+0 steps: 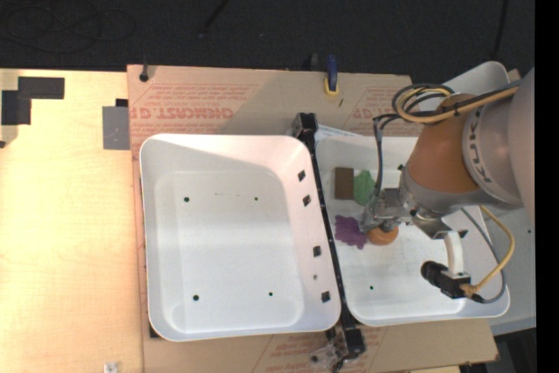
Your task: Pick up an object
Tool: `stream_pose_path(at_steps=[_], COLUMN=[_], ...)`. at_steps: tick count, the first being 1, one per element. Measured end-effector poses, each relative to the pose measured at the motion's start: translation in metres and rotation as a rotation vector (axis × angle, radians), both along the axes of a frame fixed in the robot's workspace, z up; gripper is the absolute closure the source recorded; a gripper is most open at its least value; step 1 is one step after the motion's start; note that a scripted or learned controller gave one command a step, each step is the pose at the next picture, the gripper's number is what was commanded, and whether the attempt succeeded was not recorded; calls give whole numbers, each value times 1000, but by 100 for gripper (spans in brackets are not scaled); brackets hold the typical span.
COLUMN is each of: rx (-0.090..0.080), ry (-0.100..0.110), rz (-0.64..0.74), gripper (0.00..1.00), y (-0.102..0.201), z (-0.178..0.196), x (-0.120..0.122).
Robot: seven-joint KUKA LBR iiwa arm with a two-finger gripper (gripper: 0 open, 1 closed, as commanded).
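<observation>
Orange ball [382,234] lies in the right bin [489,310], beside a purple toy [349,231] and green piece [363,186]. Claw [382,218] sits directly over it; grip state cannot be told. Step: grasp attempt. Next: confirm closure, lift straight up.

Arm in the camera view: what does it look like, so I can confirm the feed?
A bulky grey arm with an orange band above the wrist. Yellow and black cables loop over it, and another yellow cable trails below. Its small metal pincer sits over the right bin.
</observation>
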State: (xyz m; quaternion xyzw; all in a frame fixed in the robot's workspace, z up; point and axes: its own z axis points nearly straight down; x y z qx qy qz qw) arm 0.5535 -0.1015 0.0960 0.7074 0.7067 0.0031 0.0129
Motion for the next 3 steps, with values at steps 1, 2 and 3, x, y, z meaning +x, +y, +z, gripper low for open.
stream_pose_path(at_steps=[1, 2, 3], rx=[16, 17, 14], ry=[20, 17, 28], rz=[6, 11, 2], gripper=[100, 100, 100], y=[54, 134, 145], z=[97, 156, 151], x=[-38, 15, 1])
